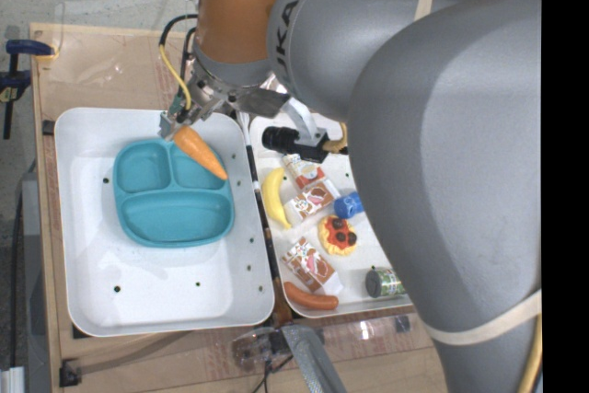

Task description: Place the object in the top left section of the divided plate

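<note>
hand [177, 120]: pinches carrot [201, 152] top end, closed on it
next: shift left over divided plate [173, 207] top-left section, lower, then release

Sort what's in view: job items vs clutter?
Job:
- carrot, over the plate's upper right section, its top end at the hand
- divided plate, teal, in the left bin

Clutter, all in the right bin:
- banana
- sausage
- blue block
- can
- small pizza

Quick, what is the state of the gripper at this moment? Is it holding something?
Gripper: closed on the top end of the carrot, which hangs above the blue divided plate.
</note>
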You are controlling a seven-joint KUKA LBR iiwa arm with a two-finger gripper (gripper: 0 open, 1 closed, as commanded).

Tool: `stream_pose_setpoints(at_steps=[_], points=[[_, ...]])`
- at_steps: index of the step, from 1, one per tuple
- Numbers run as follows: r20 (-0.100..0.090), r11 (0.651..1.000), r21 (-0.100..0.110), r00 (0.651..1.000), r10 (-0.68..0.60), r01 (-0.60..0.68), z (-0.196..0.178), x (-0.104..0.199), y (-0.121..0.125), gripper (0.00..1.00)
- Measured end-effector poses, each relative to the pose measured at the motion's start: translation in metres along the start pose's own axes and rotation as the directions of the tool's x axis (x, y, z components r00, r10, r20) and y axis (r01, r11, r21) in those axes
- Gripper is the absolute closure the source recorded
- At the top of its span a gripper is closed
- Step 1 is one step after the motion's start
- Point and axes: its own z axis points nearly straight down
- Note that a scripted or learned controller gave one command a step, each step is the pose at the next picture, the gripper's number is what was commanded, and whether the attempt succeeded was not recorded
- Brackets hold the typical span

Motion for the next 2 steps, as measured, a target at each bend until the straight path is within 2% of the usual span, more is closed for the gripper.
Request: stream_pose_setpoints(at_steps=[1,2], points=[[-0.002,1.000,0.003,1.000,-0.029,0.029,0.0736,0.0345,0.0376,1.00],[-0.001,1.000,0.002,1.000,-0.029,0.029,0.0729,0.0345,0.0379,0.00]])
